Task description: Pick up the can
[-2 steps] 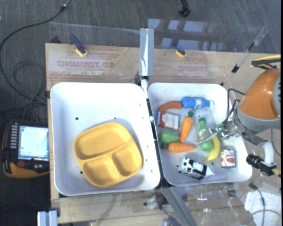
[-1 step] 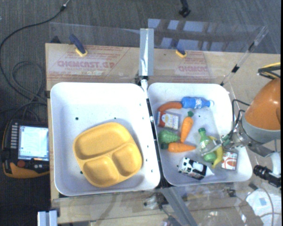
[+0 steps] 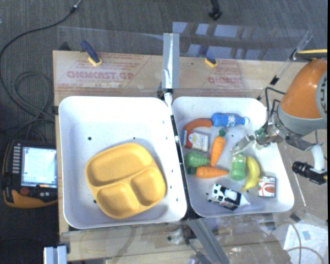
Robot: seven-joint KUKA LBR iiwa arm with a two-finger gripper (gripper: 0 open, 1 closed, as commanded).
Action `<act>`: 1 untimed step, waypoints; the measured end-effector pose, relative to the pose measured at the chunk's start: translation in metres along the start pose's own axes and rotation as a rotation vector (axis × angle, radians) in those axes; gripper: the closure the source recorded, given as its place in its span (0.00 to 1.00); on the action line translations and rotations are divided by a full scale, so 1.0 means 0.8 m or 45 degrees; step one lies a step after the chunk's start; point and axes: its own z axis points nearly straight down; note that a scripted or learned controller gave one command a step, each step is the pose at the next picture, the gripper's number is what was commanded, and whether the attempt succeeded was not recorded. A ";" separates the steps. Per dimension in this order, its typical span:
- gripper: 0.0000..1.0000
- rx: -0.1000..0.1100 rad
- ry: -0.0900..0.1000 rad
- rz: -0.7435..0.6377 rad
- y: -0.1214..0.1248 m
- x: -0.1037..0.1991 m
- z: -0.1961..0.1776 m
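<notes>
The can point(image 3: 267, 186), small and red and white, lies near the right bin's front right corner, just right of a banana point(image 3: 252, 172). My gripper point(image 3: 252, 140) hangs over the right side of the right bin point(image 3: 264, 104), above and behind the can and well apart from it. It is open with nothing between its fingers. The grey arm with its orange band point(image 3: 303, 97) reaches in from the right.
The right bin also holds a blue bottle point(image 3: 229, 119), two carrots point(image 3: 216, 150), a green pepper point(image 3: 196, 159), a red packet point(image 3: 197, 140), a green toy point(image 3: 238, 166) and a black-and-white item point(image 3: 225, 197). The left bin holds a yellow divided tray point(image 3: 126, 179).
</notes>
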 end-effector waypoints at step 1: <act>0.00 -0.005 0.002 -0.017 0.096 -0.021 0.027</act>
